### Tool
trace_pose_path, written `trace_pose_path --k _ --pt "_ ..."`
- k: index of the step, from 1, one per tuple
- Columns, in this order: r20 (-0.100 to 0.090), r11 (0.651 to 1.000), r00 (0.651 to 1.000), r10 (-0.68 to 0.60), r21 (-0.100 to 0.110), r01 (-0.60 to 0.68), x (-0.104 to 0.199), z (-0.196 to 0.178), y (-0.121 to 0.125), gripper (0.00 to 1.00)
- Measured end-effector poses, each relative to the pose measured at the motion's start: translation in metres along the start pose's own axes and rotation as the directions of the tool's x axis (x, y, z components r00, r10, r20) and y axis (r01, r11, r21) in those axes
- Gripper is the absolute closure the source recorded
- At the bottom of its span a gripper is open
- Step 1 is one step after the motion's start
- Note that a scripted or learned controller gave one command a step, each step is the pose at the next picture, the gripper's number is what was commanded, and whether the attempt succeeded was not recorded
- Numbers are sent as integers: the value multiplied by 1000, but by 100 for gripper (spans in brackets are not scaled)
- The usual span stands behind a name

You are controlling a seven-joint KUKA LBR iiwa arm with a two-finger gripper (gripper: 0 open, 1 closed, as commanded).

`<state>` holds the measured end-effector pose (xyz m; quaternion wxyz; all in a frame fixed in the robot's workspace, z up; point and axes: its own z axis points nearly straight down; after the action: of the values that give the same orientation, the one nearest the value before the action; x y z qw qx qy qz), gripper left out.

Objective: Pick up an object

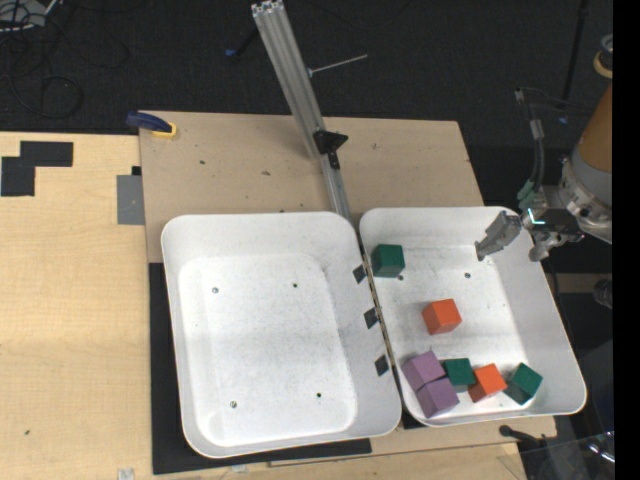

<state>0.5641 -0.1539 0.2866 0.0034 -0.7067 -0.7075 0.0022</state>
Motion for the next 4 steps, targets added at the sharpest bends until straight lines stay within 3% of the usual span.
trace_pose_path --k 1,2,4 --pt "1 1000 1000 2 -5 -2 0 -3 1 0" --pt "0 1000 1000 2 0 -2 8 53 -6 0" --pt "-1 1000 1000 3 0 -3 -3 153 -9 0"
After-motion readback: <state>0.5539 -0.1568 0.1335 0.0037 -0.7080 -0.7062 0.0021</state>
